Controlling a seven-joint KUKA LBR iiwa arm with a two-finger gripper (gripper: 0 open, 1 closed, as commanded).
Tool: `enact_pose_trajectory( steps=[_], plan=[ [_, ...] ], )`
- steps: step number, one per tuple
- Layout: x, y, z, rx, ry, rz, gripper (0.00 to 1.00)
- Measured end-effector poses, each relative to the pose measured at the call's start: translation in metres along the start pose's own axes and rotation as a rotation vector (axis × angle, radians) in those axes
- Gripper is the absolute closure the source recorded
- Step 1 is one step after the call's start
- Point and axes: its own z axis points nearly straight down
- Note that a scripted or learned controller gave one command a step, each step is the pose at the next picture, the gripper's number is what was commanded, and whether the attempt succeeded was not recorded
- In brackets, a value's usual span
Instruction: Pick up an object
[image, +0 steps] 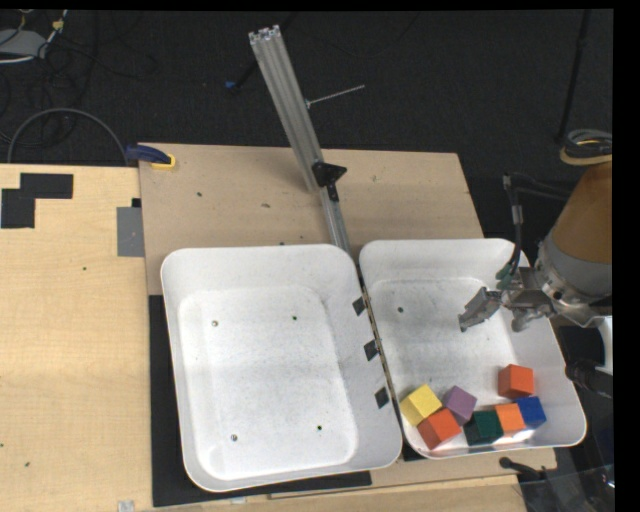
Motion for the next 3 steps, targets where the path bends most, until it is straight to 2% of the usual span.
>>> enact_pose_trajectory(
  steps=[1, 2, 3],
  plan=[
    [-0.001, 0.0, -0.01, 0.001, 0.0, 0.003, 1.0],
    [0.046, -0.024, -0.239, -0.008, -0.002, -0.011, 1.0],
    [0.082, -0.009, -0.281, -0.005, -0.001, -0.013, 1.0]
  ],
)
